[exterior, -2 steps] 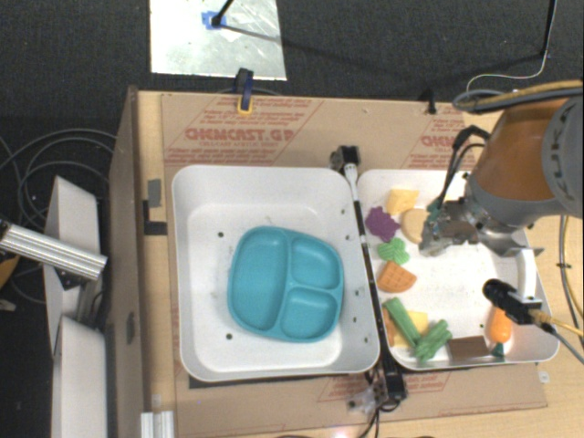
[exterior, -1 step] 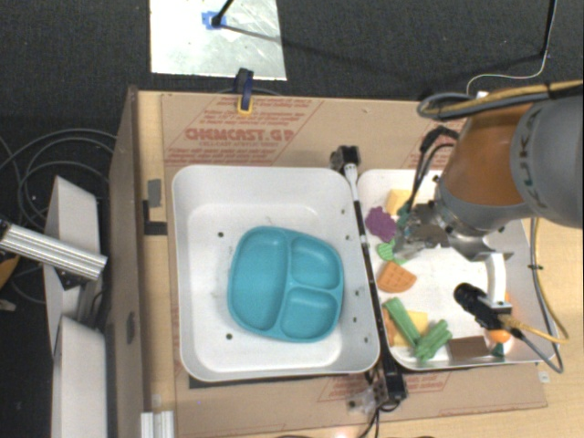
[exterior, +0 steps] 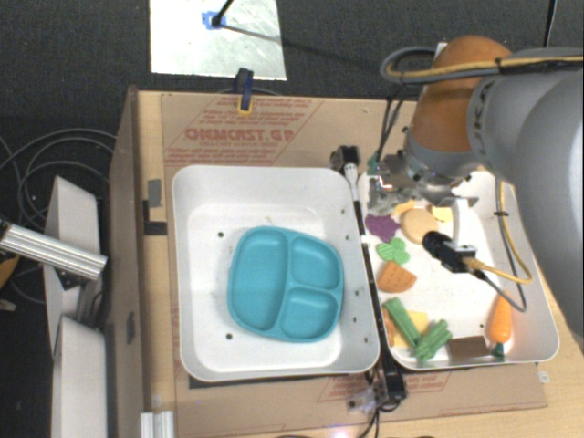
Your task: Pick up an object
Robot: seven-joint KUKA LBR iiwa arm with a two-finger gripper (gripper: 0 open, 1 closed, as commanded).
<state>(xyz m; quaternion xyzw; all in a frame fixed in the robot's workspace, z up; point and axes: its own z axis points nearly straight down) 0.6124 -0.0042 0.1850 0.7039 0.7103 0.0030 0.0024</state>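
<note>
The table (exterior: 274,130) (brown, with red lettering printed on it) bears two shallow white bins side by side, the left bin (exterior: 196,245) and the right bin (exterior: 534,322).

A single camera hung fixed above the bench and looked down at a slant, so the far edge of the cardboard (exterior: 239,128) sat high in the frame and the near edge low. It stood far enough back to take in both bins whole: the left bin (exterior: 196,245) lay near the middle, the right bin (exterior: 529,322) toward the right side. Dark floor (exterior: 64,53) showed beyond the bench at the top and left. The arm (exterior: 511,99) came in from the upper right, closer to the lens and looming large over the right bin.
</note>
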